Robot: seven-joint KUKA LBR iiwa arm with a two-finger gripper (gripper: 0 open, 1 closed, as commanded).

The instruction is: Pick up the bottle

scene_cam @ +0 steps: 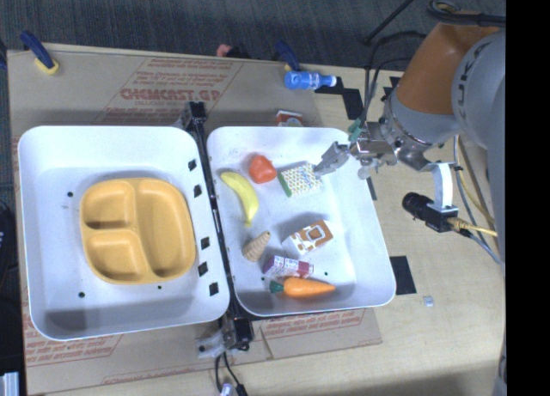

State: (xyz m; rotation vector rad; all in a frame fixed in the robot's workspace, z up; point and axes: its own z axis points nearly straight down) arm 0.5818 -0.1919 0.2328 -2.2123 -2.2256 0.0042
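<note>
Yellow tray (137, 229) in left bin (34, 214); banana (241, 195), carrot (302, 287) right.

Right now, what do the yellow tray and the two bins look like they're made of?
Yellow tray: likely moulded plastic, matte, with rounded compartments and uniform colour. White bins: probably thin formed plastic, smooth, slightly glossy, with soft curved corners. Neither is certain from here.

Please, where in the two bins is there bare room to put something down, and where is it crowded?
The left bin has bare floor around the yellow tray, widest along its near edge. In the right bin, the near right part, right of the small carton, is bare. It is crowded between the banana and the carrot.
</note>
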